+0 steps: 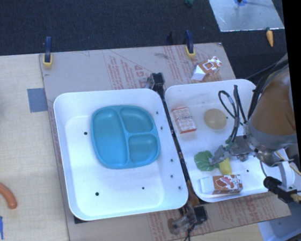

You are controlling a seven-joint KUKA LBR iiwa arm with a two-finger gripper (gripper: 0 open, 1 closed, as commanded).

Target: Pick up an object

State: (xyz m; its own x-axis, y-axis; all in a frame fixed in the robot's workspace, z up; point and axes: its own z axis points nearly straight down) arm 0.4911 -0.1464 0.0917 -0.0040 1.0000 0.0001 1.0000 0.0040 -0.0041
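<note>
Your jaws (223, 157) sit low in the right bin (246, 86), over a small yellow piece (224, 166) with a green lump (203, 161) just to their left. You cannot tell whether they are spread or pressed together, and nothing shows clearly between them, so count the pick as not yet done: the closing and the lift are still ahead, by my reading.

Just nearer the camera than the jaws lies a flat printed carton (221, 184), red and white, boxy. The green lump looks soft and crumpled; the yellow piece is smooth and blocky. Beyond the jaws rests a pale round ball (215, 118), matte, and left of it a small flat packet (183, 120). Far left, the other bin (68, 153) holds a glossy blue divided plate (125, 136).
</note>
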